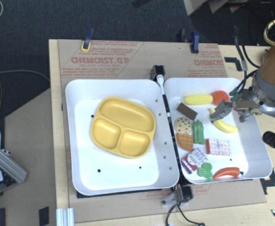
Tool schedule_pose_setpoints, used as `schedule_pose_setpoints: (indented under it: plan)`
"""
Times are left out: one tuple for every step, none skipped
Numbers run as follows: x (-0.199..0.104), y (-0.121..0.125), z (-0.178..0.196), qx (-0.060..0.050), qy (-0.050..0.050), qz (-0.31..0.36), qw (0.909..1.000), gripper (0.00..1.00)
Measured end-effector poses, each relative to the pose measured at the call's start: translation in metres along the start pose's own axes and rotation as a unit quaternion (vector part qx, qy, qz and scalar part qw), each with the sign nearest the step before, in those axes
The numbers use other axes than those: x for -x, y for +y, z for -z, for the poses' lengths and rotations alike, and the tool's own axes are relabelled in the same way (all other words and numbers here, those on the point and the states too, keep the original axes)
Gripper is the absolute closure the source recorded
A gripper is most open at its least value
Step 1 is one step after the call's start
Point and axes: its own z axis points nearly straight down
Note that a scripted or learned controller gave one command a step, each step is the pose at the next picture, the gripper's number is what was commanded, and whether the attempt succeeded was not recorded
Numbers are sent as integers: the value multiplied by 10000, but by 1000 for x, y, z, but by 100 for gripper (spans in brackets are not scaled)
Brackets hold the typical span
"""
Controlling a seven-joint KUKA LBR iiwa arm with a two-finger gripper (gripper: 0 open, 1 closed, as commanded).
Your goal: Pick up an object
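Observation:
The right bin holds several toy foods. Among them are a yellow corn cob, a red tomato, a yellow banana, a brown chocolate bar, a cookie, a green bottle and a waffle. My gripper reaches in from the right and hangs over the bin's upper right part. It sits just above the banana and below the tomato. Nothing shows held in it.
A yellow three-compartment plate lies in the left bin. Near the right bin's front are a pink-and-white box, a red-and-white packet, a green piece and a red sausage. A black divider runs between the bins.

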Motion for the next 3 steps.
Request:
schedule_pose_setpoints:
  plan:
    - [0, 2, 6, 61, -10, 16, 10000, 0]
    - [-2, 5, -58, 16, 2, 12, 10000, 0]
    - [-5, 14, -109, 26, 1, 14, 10000, 0]
